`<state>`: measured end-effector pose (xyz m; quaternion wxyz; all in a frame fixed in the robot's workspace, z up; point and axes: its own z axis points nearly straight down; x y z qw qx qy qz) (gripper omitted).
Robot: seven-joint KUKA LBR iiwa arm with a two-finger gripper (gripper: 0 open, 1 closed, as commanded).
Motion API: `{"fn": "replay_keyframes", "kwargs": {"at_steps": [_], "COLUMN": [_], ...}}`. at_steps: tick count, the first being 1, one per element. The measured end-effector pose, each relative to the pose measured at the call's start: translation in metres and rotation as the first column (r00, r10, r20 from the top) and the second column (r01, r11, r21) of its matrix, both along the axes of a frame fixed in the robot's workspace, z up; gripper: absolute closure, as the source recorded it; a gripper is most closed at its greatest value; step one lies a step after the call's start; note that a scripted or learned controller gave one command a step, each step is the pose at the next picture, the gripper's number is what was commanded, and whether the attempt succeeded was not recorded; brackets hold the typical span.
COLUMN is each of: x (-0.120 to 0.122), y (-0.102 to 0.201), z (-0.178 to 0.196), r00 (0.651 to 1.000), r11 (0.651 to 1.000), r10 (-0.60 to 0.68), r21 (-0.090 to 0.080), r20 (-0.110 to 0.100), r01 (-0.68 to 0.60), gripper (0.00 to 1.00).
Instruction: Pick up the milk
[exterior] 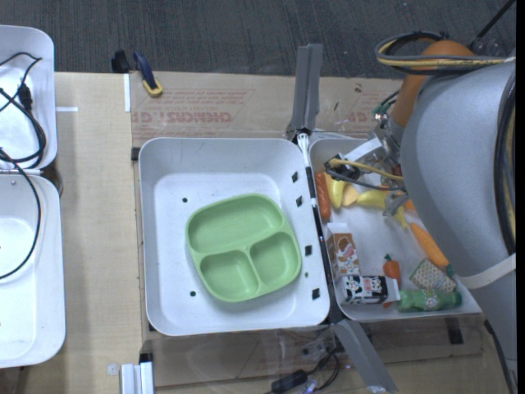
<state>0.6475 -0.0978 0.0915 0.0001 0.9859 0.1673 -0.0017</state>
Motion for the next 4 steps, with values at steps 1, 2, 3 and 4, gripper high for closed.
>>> {"fn": "replay_keyframes", "kwargs": {"at_steps": [1, 2, 3, 4], "x": [-0.128, -0.028, -0.077, -0.074], "y": [-0.011, -0.019, -0.086, -0.033], "z": [-0.001, 0.0, 0.002, 0.024], "r00": [0.991, 0.991, 0.991, 0.991], "r11": [0.991, 0.991, 0.991, 0.991], "r10": [-0.137, -0.132, -0.134, -0.132], "r21": [0.001, 0.0, 0.016, 0.002], "r20": [-0.002, 0.0, 0.0, 0.0], "r01": [0.137, 0.132, 0.134, 0.132], "gripper": [0.0, 0.0, 0.0, 0.0]}}
